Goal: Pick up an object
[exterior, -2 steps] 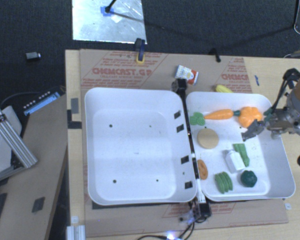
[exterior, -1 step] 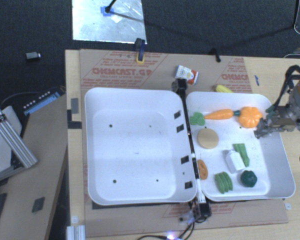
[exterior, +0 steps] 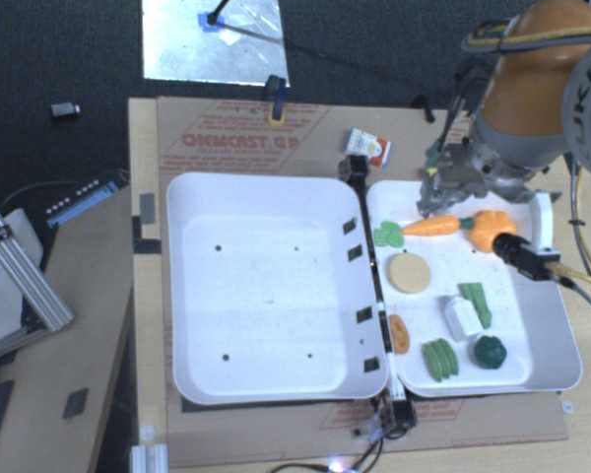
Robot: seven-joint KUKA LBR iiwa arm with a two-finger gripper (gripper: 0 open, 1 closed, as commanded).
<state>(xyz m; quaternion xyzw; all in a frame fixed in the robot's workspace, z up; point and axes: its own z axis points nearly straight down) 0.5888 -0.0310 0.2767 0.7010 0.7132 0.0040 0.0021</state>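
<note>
Seven small toy food pieces sit in the right-hand shallow white plastic bin (exterior: 557, 338); the left-hand shallow white plastic bin (exterior: 192, 294) I log as the spare.

Item nearest the tool: an orange plastic carrot with a green leafy top (exterior: 421, 229), lying on its side at about 11 o'clock in the right bin, leaves pointing to 9 o'clock. The two-finger gripper (exterior: 435, 201) hangs just above its thick end; whether it touches I cannot tell, nor how the fingers are set, since the wrist hides them from me.

Handling, my estimate: light, stiff, hollow moulded plastic, smooth and rounded, so likely to roll or squirt out of a pinch. I would take it across the thick middle of the body, not the tapered tip or the floppy-looking leaves.

Others in the right bin:
- orange lumpy plastic fruit (exterior: 489, 228), 1 o'clock, just beside the carrot.
- tan flat round biscuit (exterior: 410, 273), centre-left.
- white block with a green bean pod (exterior: 467, 310), centre.
- dark green knobbly ball (exterior: 490, 352), 5 o'clock.
- ribbed green pod (exterior: 439, 359), 6 o'clock.
- small orange oval piece (exterior: 399, 334), 8 o'clock, by the wall.
</note>
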